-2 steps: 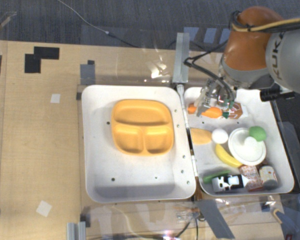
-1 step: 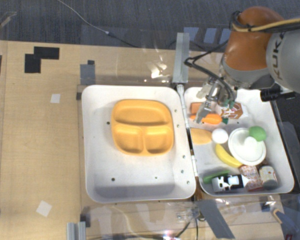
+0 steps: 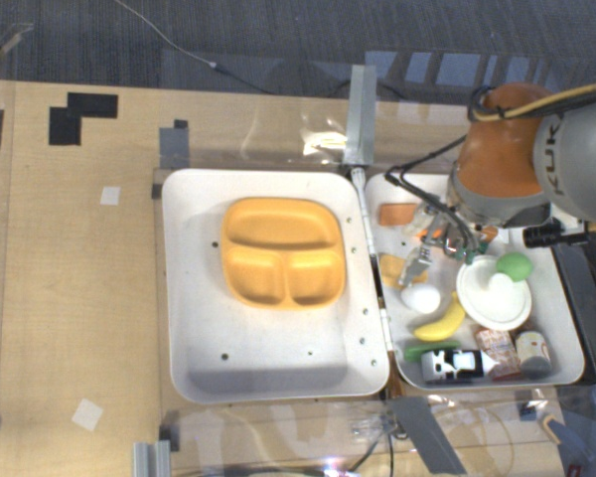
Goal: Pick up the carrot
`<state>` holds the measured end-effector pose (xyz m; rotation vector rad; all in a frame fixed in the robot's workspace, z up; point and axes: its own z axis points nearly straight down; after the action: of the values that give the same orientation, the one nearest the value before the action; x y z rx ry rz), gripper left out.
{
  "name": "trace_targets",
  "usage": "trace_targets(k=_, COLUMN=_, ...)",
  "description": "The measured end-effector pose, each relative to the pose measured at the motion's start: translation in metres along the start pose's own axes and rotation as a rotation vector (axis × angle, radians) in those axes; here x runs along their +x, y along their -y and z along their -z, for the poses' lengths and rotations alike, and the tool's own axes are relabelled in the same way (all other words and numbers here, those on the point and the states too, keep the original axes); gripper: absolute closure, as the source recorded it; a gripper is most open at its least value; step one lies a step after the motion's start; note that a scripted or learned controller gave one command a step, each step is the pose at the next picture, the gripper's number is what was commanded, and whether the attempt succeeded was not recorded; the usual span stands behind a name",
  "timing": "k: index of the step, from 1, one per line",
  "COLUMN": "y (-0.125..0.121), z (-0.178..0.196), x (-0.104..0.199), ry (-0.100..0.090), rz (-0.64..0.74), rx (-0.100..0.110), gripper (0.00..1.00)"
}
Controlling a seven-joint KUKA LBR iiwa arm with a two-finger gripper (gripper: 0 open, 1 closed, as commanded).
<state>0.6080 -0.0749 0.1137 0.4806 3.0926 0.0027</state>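
Two shallow white bins are seen side by side on the bench. The left white bin [image 3: 194,296] is occupied by a yellow-orange plastic divided tray [image 3: 282,251], set flat near its middle. The right white bin [image 3: 568,341] is crowded — a yellow banana [image 3: 441,324], a small white egg-like ball [image 3: 421,298], a round white bowl [image 3: 495,294] with a green object [image 3: 515,265] at its far rim, and a dark packet [image 3: 455,364] with small jars beside it along the near wall. The orange carrot [image 3: 398,213] is found lying at the far left corner of the right bin, just beside the divider. The grey arm with its orange band [image 3: 499,152] is brought in over the right bin, and the two-finger gripper [image 3: 423,258] is lowered between carrot and ball — nothing is seen clamped, and whether the gripper is apart or together cannot be told.
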Motion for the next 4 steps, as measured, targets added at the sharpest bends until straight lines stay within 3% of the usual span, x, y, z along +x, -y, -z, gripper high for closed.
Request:
trace_targets(k=1, y=0.011, z=-0.017, x=-0.012, ry=-0.002, rz=0.077, rx=0.001, gripper=0.00)
trace_targets(k=2, y=-0.001, z=-0.025, x=-0.049, ry=-0.009, rz=0.175, rx=0.002, gripper=0.00)
trace_targets(k=3, y=0.028, z=-0.023, x=-0.012, ry=0.004, rz=-0.078, rx=-0.001, gripper=0.00)
trace_targets(k=4, y=0.031, z=-0.021, x=0.041, ry=0.009, rz=-0.230, rx=-0.001, gripper=0.00)
